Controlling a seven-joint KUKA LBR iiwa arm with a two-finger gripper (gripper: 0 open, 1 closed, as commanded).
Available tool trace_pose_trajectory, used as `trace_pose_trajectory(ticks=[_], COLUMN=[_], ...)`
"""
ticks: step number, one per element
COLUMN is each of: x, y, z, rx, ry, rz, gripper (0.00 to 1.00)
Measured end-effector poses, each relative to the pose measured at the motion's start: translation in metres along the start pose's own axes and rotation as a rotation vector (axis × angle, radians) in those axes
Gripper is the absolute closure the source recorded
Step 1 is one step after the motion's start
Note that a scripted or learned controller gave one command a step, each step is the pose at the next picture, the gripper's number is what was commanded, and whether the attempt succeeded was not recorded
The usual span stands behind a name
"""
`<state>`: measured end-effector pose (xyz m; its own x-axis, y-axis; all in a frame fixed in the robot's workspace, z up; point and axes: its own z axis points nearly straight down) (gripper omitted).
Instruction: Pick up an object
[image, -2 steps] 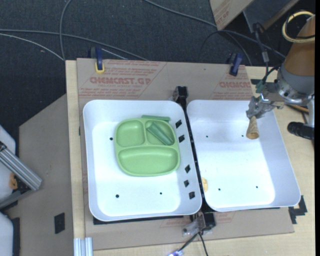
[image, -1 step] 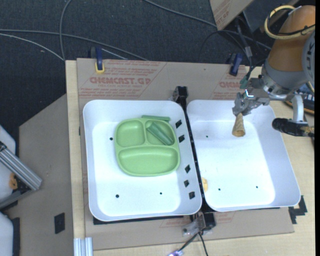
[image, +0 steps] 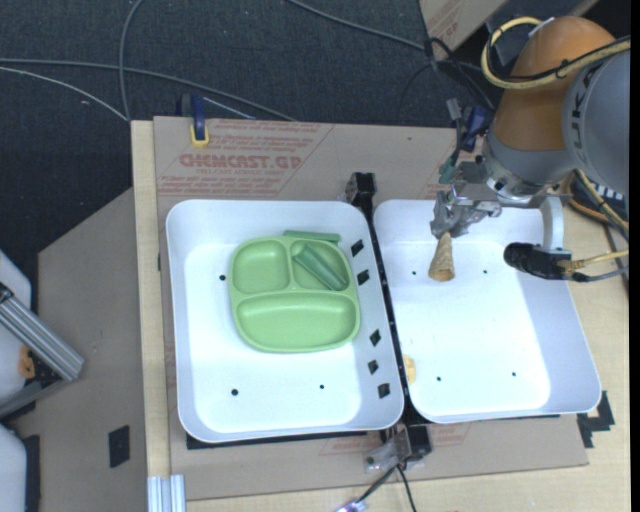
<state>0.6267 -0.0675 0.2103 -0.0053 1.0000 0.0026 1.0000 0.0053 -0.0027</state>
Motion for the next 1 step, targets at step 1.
trace_pose_trajectory(ticks=[1], x=[0.0507], y=[-0.0034], z=[0.0055], rx=[0.000], ry=[0.000], rz=[0.000], gripper=[1.00])
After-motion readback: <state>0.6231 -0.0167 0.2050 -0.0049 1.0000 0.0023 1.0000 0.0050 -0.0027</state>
